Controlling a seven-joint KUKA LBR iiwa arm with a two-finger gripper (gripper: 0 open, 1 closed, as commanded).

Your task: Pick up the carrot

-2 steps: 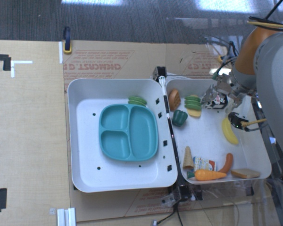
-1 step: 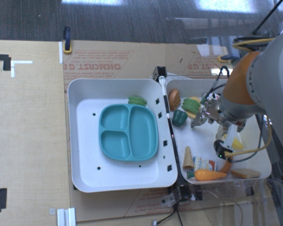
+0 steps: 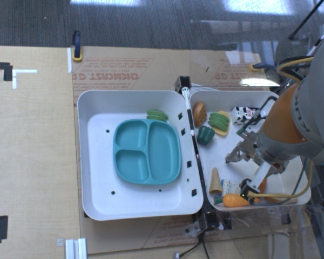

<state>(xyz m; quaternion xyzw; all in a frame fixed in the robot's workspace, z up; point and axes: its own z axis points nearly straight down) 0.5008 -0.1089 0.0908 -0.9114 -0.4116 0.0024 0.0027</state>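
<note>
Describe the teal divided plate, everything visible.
The teal plate looks like smooth moulded plastic, a rounded rectangle with three compartments: two smaller ones on the camera view's left, one long one on the right. It lies flat, slightly rotated, near the middle of the left bin, nothing in its compartments. A green toy vegetable sits at its far edge, touching or nearly so.

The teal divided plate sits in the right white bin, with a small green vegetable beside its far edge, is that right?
Not quite: the camera view shows the teal divided plate in the left white bin, not the right one. The small green vegetable does lie beside its far edge.
</note>
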